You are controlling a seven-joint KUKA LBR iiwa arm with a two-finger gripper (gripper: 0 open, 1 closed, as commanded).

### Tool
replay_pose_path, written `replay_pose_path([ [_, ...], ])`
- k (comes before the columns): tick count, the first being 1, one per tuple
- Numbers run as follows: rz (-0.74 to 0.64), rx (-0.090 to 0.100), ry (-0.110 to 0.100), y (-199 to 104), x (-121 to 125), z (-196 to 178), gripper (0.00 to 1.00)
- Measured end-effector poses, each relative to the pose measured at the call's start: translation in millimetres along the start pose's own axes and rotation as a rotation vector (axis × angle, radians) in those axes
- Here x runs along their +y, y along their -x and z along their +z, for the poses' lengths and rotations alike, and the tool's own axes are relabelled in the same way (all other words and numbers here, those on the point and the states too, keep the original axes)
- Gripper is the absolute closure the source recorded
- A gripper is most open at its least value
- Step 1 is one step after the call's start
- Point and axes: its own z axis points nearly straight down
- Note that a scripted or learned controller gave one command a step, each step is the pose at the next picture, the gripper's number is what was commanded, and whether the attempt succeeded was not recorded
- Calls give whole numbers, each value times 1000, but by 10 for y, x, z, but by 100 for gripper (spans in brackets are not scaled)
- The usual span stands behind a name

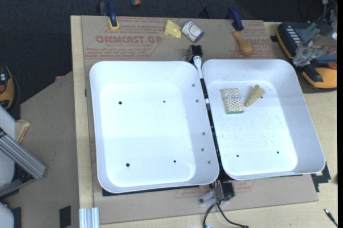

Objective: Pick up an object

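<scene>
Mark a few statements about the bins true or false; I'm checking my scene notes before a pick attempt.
1. The patterned pad lies in the right bin. True.
2. The cone lies in the left bin. False: it lies in the right bin, just right of the pad.
3. The pad and cone sit in the bin's far half. True.
4. A yellow piece lies inside the left bin. False: it lies on the board beyond the bins.

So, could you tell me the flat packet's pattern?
Pale with fine speckled dots, packet, camera view.
</scene>
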Motion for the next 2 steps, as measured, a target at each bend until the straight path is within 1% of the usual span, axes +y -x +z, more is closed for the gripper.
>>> replay_pose_path([
  [1,-2,4,-8,-2,-248,-671,100],
  [2,-4,1,2,13,-437,-2632,100],
])
